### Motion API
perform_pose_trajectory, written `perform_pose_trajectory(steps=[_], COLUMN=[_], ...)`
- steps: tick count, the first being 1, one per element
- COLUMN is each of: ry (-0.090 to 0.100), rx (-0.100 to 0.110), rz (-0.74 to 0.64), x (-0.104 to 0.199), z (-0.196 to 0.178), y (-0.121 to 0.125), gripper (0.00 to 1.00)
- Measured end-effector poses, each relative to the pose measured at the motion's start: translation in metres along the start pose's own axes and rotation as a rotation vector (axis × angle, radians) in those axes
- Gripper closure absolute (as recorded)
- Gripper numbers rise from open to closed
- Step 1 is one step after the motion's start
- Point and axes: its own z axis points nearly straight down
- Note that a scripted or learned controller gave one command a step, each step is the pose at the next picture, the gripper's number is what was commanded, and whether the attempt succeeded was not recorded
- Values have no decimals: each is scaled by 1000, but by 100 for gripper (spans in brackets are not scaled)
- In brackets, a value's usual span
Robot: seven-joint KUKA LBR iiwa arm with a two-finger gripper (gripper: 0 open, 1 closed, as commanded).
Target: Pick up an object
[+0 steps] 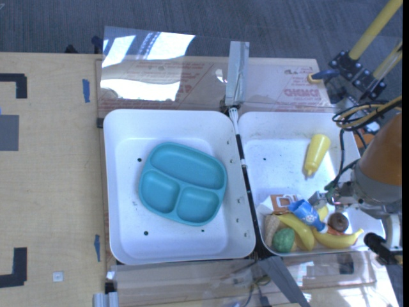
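Hovering over the right bin's (255, 139) near corner, your gripper (337, 215) sits low above the clutter; whether it grips anything I cannot tell. Just beneath and leftward lie bananas (313, 234) and a blue object (305, 211). Judge this the descent: you next need a clean closure.

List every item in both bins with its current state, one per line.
Teal divided plate: flat in the left bin, compartments bare.
Yellow bottle: lying on its side, apart from the pile.
Bananas: lying in the pile.
Green fruit: against the front wall.
Claw: low over the pile.
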Motion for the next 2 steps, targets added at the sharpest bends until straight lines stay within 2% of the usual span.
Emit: perform_pose_trajectory(steps=[1, 2], ry=[-3, 2], rx=[-3, 7], rz=[3, 151], x=[-2, 54], z=[-8, -122], y=[2, -1], gripper=[100, 100])
